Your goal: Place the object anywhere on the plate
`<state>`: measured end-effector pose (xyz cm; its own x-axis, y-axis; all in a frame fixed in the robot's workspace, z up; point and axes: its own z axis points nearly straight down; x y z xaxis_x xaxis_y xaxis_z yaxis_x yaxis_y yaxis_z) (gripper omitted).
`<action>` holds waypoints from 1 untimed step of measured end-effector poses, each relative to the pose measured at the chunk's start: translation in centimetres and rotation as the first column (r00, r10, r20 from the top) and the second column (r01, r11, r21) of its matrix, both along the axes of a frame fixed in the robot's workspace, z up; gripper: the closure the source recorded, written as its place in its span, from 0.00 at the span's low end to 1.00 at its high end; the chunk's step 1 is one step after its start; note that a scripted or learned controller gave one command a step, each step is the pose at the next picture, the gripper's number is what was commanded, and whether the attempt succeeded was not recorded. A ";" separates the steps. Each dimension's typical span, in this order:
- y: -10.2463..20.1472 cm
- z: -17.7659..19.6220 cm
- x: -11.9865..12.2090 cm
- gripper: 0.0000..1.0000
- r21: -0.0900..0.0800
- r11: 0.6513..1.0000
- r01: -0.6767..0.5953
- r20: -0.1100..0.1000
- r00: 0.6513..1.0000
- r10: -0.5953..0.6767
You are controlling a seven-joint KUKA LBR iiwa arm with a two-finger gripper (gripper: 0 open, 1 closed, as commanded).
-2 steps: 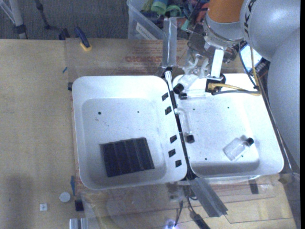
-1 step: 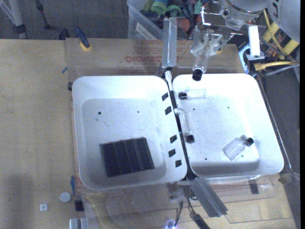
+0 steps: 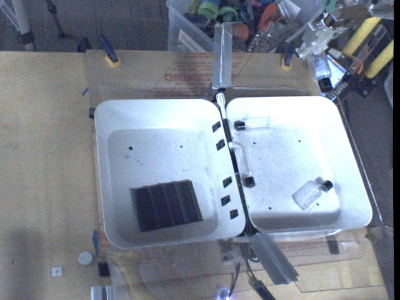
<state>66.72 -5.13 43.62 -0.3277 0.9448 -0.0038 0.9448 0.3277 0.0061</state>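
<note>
Two white bins sit side by side on a wooden bench (image 3: 44, 136), seen from above, meeting along a dark divider. In the left bin (image 3: 112, 127) we see the plate (image 3: 166, 205), a black ribbed slab lying flat near the front wall and turned slightly askew.

The three clear, black-capped bottles that could go on it all lie in the right bin (image 3: 350, 161), well apart from the plate. The squat bottle (image 3: 309, 194) lies on its side toward the front right, with its cap pointing to the back right. The slim bottle (image 3: 252, 124) lies near the back left corner with its cap toward the divider. The long bottle (image 3: 240, 160) lies against the divider wall with its cap toward the front.

The gripper (image 3: 312, 41) hangs outside both bins, beyond the right bin's back edge and far from every bottle. From this angle we cannot tell how far open it is or whether it has hold of anything.

Behind the bins stands a clear tub (image 3: 187, 17) of coloured odds and ends. A metal bar (image 3: 220, 55) runs from the tub down to the divider. A blue clamp (image 3: 111, 57) grips the sheet under the bins.
</note>
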 end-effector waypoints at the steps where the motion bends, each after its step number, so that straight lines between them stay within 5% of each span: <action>1: -11.1 0.0 0.0 1.00 -0.003 0.985 -0.173 0.000 0.985 0.173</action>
<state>66.72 -16.23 43.64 -0.4865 0.8736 -0.0065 0.8736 0.4866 0.0054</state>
